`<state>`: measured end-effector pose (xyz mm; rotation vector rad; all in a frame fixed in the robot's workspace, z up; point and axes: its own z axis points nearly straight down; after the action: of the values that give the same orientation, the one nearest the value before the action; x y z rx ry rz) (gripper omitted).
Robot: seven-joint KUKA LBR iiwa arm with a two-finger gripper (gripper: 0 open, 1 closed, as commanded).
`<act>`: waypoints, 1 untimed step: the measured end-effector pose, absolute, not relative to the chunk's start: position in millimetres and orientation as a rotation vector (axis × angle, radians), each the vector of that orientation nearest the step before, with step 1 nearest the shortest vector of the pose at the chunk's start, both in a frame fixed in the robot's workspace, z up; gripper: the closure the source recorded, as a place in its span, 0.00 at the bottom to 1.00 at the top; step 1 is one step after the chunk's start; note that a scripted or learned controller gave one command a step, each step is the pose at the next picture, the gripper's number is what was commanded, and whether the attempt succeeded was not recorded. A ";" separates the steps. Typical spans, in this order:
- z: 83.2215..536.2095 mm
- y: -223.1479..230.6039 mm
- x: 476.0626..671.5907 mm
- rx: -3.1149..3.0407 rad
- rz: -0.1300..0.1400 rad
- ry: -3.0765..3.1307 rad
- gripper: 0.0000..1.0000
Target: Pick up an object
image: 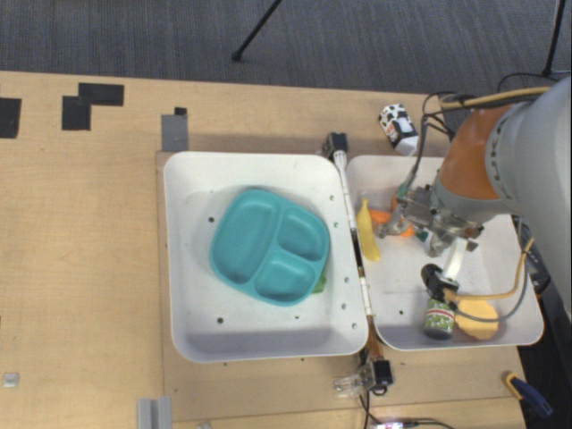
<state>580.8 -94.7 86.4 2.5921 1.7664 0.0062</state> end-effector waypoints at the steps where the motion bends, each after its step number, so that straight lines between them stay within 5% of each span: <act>1: 87.3 -85.4 626.4 2.387 0.005 2.027 0.00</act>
<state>626.4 -85.4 87.3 2.3868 2.0275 0.0048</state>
